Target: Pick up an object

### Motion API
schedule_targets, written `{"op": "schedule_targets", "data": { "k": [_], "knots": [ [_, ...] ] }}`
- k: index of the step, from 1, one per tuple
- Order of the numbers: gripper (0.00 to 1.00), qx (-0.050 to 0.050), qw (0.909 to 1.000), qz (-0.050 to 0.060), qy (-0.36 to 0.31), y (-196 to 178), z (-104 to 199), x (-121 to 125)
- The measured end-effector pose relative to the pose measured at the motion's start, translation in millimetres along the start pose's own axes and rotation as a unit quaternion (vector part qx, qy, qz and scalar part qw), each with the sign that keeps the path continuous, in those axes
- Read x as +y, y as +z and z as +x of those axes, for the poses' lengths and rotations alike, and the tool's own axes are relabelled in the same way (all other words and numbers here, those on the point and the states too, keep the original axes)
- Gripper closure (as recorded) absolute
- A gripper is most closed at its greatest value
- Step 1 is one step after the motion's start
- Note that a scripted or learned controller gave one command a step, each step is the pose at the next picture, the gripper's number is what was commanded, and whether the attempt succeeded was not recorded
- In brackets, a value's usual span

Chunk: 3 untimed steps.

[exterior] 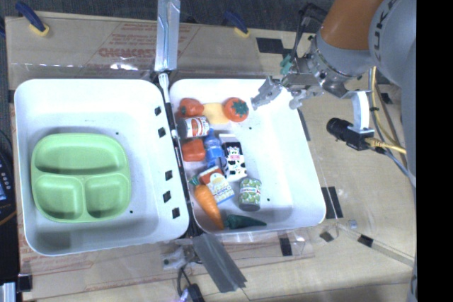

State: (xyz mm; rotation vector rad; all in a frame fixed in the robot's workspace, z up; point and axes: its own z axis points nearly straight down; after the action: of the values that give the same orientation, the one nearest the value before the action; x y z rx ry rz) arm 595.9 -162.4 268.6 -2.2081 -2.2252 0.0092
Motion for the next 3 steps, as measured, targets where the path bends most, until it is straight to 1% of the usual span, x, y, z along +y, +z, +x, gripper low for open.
{"op": "schedule_targets", "data": {
  "k": [1, 2, 3],
  "knots": [
    [0.0, -0.001, 0.9998, -0.005, 0.021, 134.4, 43.8, 34.9],
    [0.0, -0.003, 0.9991, -0.016, 0.039, 149.7, 54.9, 16.7],
    [0.0, -0.005, 0.9999, -0.013, 0.006, 170.8, 41.3, -20.6]
  ]
}}
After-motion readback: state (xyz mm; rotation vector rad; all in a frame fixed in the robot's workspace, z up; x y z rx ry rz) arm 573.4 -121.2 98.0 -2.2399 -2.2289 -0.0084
